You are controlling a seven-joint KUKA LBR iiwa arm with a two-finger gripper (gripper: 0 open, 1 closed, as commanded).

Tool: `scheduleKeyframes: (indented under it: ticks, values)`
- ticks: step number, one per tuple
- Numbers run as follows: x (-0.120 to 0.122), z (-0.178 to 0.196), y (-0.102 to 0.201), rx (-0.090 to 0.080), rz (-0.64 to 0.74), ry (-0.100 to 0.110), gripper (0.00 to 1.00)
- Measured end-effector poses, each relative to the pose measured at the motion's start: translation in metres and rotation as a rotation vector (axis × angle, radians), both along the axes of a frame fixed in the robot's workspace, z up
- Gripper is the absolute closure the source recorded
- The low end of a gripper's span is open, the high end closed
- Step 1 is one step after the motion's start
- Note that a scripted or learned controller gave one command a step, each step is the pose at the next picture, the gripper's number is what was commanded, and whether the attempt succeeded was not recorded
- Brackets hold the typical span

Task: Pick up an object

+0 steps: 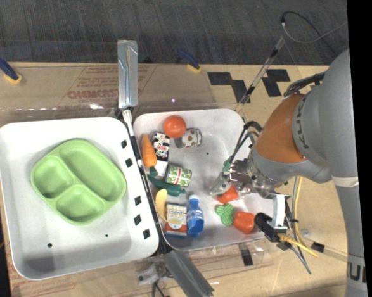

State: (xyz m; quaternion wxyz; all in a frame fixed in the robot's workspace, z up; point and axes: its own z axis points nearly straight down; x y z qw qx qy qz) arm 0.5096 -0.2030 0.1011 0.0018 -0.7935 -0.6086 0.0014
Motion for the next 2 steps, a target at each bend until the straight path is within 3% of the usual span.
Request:
scheduleKeyframes:
  ticks: [1, 2]
  values:
    - [-0.019, -0.010, 0.058, 0.001, 0.230, -0.002, 1.00]
    - [0.116, 0.091, 0.145, 0.001, 0.286, -0.004, 1.00]
